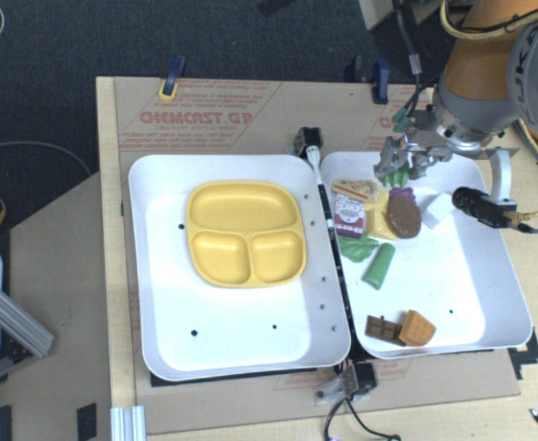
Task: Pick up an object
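The hand (399, 165) hangs over the far corner of the right bin (489, 292), above the heap of toy food (379, 219) it is meant to pick from, though whether it is released or clenched I cannot tell, while the yellow tray (246, 232) sits apart in the left bin (159, 274).

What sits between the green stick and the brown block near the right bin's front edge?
Nothing: in the camera view, bare white bin floor separates the green stick from the brown block.
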Robot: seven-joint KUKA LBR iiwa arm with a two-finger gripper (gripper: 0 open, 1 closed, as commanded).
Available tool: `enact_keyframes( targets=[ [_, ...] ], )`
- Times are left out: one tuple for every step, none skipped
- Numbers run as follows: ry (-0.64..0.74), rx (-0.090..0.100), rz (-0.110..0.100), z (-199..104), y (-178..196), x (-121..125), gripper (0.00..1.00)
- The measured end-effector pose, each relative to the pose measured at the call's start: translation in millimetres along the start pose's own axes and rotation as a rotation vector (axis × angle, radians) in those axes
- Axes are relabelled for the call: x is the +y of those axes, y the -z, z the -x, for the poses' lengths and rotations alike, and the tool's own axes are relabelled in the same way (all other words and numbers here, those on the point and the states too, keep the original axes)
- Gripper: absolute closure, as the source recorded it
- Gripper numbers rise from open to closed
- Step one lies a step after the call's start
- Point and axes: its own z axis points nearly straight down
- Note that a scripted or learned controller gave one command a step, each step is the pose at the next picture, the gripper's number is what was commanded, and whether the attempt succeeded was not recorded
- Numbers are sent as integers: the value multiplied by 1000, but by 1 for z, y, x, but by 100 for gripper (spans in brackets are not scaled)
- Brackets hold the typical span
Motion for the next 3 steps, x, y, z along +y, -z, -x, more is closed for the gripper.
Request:
enact_keyframes(
  targets=[
    [-2, 0, 0, -19, 5, 40, 100],
    [-7, 0, -8, -11, 0, 33, 100],
    [-5, 1, -9, -25, 3, 21, 100]
  ],
)
